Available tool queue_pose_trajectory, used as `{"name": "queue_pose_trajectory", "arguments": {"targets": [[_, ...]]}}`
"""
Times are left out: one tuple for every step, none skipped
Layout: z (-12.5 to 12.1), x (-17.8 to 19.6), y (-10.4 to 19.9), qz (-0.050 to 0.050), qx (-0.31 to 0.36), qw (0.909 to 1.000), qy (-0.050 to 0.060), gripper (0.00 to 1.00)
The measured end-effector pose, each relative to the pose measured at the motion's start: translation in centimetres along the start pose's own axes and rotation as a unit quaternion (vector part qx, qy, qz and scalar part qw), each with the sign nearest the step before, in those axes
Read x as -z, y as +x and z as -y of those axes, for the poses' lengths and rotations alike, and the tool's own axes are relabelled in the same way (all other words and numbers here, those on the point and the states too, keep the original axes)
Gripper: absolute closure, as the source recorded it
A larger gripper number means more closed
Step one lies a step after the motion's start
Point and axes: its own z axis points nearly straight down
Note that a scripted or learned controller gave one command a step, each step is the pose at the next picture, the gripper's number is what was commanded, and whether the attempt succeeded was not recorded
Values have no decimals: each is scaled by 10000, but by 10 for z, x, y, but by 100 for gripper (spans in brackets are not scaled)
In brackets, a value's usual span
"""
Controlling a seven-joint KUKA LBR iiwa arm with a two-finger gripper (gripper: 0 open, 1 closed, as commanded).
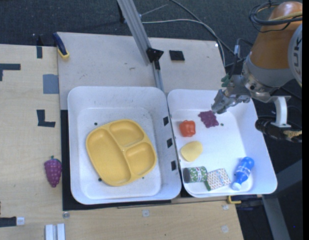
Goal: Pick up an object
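In the right bin [254, 134], lower in the frame, lie a blue bottle [242, 172], a small can [195, 174] and a carton [218, 178]; above them sit a yellow lump [191, 151] and a red-orange piece [188, 128]. Further up, toward the frame's upper right, the purple grape bunch [209, 118] lies just below the gripper [218, 105], which looks like the likeliest target. It seems light, knobbly and somewhat soft, best pinched across its middle. Whether the gripper is spread or clenched I cannot tell, and nothing is seen in its grasp.

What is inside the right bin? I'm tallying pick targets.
The right bin holds a purple grape bunch, red pepper, yellow lemon, green can, patterned packet and blue bottle. The gripper covers the bin floor beneath it.
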Motion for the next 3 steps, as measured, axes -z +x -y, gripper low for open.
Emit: {"name": "queue_pose_trajectory", "arguments": {"targets": [[-3,-15,53,-3,2,10000,8,100],[0,-32,107,-1,1,10000,12,100],[16,-29,162,-5,6,10000,9,100]]}}
